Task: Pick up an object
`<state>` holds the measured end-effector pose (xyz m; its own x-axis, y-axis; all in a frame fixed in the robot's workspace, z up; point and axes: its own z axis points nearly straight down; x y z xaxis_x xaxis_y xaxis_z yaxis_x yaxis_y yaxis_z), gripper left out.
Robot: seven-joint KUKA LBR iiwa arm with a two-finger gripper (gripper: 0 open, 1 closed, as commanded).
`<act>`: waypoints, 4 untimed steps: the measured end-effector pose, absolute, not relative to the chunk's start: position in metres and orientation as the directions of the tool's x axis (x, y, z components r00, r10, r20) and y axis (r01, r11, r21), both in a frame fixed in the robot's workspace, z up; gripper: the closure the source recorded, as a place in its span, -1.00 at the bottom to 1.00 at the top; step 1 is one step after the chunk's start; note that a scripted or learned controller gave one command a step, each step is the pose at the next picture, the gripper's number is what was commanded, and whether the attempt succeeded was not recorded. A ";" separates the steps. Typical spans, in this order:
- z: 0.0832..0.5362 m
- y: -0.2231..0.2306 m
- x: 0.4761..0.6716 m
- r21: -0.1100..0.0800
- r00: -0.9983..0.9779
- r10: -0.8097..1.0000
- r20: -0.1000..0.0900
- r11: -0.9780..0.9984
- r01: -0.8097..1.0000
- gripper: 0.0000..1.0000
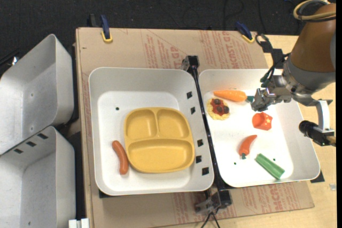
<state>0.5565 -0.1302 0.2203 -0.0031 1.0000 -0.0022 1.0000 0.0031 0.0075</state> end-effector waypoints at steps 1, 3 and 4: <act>0.253 -0.130 0.557 0.004 -0.003 1.000 -0.002 0.003 1.000 1.00; 0.242 -0.021 0.565 -0.002 -0.009 1.000 0.002 0.009 1.000 1.00; 0.245 0.040 0.559 -0.001 -0.009 1.000 0.002 0.009 1.000 1.00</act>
